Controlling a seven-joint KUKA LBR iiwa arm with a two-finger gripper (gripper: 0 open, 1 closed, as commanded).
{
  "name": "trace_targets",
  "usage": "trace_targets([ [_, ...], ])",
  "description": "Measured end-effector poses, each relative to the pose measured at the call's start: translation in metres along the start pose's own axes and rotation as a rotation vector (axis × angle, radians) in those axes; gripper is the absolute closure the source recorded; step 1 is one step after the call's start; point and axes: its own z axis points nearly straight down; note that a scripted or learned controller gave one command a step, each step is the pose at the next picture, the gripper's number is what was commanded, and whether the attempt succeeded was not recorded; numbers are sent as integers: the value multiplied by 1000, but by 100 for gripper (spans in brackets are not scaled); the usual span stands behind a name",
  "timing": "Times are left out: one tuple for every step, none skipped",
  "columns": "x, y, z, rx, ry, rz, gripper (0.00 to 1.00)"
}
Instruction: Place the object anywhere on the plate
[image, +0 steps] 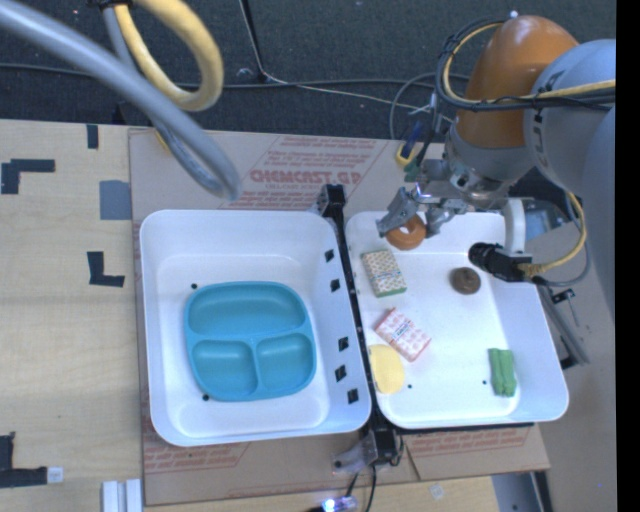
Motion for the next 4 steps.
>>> trace_targets([
  [53, -5, -6, -1, 1, -2, 100],
  [104, -11, 11, 1, 0, -1, 100],
  [153, -20, 8, 0, 0, -2, 100],
  [209, -17, 25, 0, 0, -2, 100],
])
